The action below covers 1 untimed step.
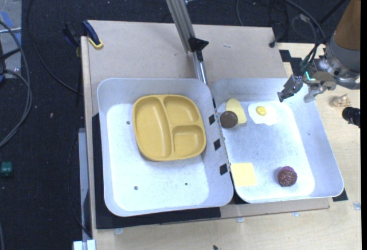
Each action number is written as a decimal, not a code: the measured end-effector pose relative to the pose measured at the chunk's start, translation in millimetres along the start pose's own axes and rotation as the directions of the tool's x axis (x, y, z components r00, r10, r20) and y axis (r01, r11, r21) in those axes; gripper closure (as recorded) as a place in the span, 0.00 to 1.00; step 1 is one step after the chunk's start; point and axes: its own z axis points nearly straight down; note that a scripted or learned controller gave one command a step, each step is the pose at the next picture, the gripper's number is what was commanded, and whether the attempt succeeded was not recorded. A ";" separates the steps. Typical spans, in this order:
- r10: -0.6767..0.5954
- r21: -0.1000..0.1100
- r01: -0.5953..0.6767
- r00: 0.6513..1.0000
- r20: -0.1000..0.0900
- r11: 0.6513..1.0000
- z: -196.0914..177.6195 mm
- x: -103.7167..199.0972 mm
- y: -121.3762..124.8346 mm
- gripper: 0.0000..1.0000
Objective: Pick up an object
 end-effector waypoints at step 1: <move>0.000 -0.002 0.000 1.000 0.000 1.000 -0.8 0.0 0.5 0.00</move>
